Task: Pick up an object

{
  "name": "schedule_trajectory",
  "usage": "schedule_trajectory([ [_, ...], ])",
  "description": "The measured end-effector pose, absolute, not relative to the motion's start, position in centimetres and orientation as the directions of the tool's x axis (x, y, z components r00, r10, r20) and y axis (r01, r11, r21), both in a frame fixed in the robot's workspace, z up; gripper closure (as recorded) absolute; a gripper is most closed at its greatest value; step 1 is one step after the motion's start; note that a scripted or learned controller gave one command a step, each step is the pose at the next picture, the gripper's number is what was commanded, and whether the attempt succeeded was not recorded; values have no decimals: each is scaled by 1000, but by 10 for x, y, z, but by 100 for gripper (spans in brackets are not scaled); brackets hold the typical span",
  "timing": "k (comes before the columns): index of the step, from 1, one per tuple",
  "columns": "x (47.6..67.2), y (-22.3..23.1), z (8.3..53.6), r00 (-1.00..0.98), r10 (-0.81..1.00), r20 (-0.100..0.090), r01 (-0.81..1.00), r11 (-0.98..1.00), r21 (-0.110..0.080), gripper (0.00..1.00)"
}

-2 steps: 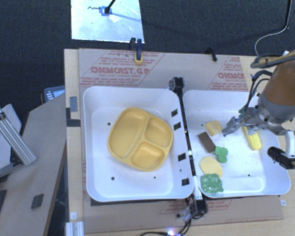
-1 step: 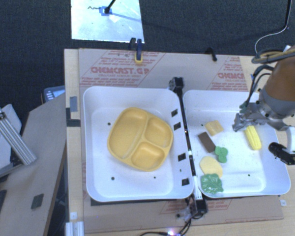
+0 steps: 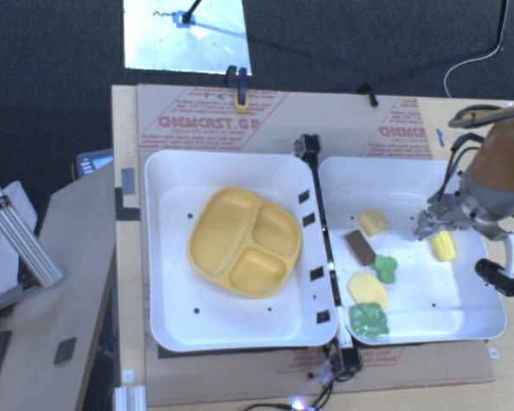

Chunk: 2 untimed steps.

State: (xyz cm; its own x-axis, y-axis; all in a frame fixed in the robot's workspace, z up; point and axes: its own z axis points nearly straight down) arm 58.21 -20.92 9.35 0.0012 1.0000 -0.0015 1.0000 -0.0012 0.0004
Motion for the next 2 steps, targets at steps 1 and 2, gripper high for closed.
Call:
schedule_trajectory([
  [1,538,-164,107,-2,1000,2,1000,2,-1,100],
  [2,540,-167,107,-1,1000,0,1000,1,1,0],
])
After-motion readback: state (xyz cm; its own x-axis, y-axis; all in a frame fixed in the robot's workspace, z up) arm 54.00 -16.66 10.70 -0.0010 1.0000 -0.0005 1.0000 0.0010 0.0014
